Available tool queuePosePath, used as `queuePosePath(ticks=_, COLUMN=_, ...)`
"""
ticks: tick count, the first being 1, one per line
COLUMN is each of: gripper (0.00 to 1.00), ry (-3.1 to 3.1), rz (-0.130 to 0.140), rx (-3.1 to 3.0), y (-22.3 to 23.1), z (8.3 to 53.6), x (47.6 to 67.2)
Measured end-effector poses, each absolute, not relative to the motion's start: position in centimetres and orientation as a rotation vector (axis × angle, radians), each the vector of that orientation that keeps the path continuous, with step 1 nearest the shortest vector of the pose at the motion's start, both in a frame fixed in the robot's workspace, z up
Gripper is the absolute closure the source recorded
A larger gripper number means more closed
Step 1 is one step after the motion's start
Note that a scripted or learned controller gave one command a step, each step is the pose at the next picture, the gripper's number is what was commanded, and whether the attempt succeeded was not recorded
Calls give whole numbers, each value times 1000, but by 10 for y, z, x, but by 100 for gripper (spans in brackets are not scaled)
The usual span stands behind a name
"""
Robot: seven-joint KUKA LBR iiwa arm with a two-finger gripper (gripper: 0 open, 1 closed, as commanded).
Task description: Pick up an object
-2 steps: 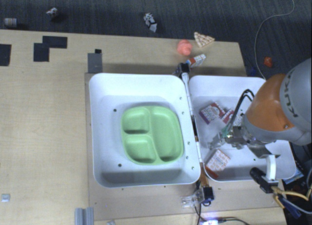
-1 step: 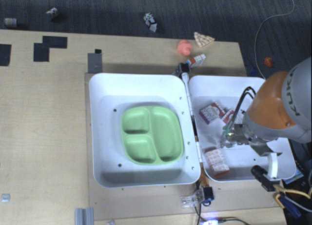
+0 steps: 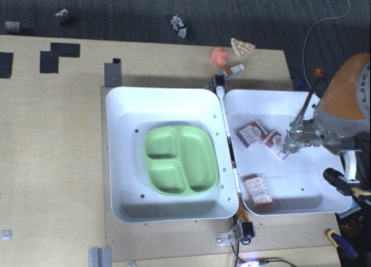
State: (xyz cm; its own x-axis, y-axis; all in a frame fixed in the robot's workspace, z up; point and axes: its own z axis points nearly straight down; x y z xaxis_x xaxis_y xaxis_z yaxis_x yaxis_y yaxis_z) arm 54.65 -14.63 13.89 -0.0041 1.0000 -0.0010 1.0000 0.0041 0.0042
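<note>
Overhead, a KUKA arm (image 3: pixel 348 101) reaches in from the right, its gripper (image 3: pixel 291 142) lowered into the right bin (image 3: pixel 307 202) during a pick attempt. Whether the gripper is open or closed around anything cannot be told at this slant and size.

Three small packets, red and white, lie in that bin. One red packet (image 3: pixel 251 133) rests toward the far left of the floor. A second packet (image 3: pixel 276 143) lies just beside the gripper's tip, near enough to be touching it, and appears to be the target; nothing shows it lifted off the floor. A third packet (image 3: pixel 257 190) sits near the front, close to the divider (image 3: pixel 230 144) where the two bins meet.

The left bin (image 3: pixel 124 144) holds a green compartment tray (image 3: pixel 179 158), lying flat in the middle, well apart from the work. Beyond the bins' far edge, an orange ball (image 3: pixel 219 56) and a wedge-shaped toy (image 3: pixel 242 46) lie on the bench (image 3: pixel 52 161).

The target lies in the open middle of the bin, away from the walls, likely leaving room for a straight lift. The right half of the floor is bare. The front packet, near divider and front wall, would probably offer less room to approach.
</note>
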Motion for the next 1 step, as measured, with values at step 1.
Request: queuePosePath(ticks=1, gripper=0, ry=2225, rz=3, rx=2214, y=-146, z=139, x=546)
